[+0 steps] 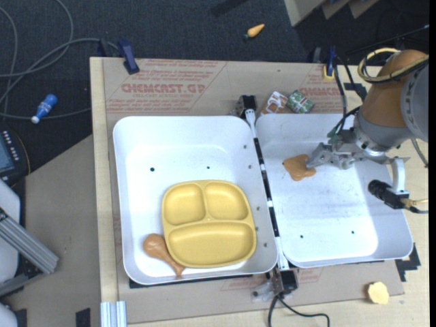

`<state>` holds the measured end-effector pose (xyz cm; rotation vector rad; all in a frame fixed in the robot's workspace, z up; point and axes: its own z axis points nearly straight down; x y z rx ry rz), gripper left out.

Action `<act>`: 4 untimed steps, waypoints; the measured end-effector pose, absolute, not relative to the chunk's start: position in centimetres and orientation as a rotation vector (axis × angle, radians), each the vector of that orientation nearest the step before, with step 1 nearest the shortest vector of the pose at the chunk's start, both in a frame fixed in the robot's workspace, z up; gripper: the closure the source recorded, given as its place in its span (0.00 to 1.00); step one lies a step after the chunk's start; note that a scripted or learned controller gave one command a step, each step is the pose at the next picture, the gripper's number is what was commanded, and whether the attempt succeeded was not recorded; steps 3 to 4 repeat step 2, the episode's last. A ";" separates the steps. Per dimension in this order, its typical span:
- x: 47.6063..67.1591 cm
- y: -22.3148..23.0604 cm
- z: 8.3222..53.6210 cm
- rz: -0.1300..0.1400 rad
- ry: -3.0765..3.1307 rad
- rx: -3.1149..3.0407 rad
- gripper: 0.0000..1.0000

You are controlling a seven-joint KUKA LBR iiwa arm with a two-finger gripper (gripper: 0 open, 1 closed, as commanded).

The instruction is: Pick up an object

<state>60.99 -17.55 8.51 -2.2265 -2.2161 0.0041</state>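
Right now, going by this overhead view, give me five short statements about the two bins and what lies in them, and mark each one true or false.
1. The yellow divided plate lies in the left bin. True.
2. The plate has five compartments. False: it has three, two small ones and one large one.
3. A tan flat piece lies in the right bin, near its upper left part. True.
4. The gripper hovers over the left bin. False: it is over the right bin, beside the tan flat piece.
5. An orange drumstick-shaped toy lies on top of the plate. False: it lies on the bin floor at the plate's lower left edge.
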 end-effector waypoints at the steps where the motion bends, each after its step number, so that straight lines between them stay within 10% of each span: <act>1: 63.1 -10.0 10.1 -0.003 -2.230 -2.217 0.00; 4: 61.8 -10.0 8.4 0.004 -2.218 -2.220 0.00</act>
